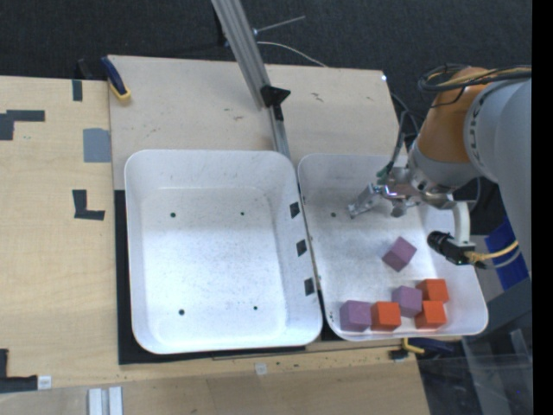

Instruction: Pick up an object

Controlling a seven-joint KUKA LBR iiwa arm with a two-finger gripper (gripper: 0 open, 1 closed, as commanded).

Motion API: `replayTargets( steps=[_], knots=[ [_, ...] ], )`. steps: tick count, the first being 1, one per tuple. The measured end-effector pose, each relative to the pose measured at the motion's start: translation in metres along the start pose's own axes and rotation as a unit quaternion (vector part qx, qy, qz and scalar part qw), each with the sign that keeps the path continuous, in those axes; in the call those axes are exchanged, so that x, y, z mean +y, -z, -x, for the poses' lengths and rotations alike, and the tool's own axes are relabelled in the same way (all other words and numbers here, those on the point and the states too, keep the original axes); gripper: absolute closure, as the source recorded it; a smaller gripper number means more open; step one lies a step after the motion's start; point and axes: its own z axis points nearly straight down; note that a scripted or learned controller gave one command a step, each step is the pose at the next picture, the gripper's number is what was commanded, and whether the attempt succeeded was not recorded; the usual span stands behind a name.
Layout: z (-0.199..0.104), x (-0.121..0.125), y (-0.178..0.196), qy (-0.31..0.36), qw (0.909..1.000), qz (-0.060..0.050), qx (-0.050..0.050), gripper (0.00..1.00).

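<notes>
The arm reaches in from the right over the right bin, its gripper hanging above the bin's upper half with the fingers spread and nothing between them. Below it a purple cube sits alone, tilted. Along the near rim cluster more blocks: a purple block, an orange cube, another purple one and two orange ones. The left bin lies beside it.
</notes>
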Motion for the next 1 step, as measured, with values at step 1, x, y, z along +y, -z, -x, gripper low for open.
replayTargets(
  steps=[1],
  knots=[
    [-0.0425,0.0106,0.0757,0.002,1.0000,0.002,0.001,0.00]
  ],
)
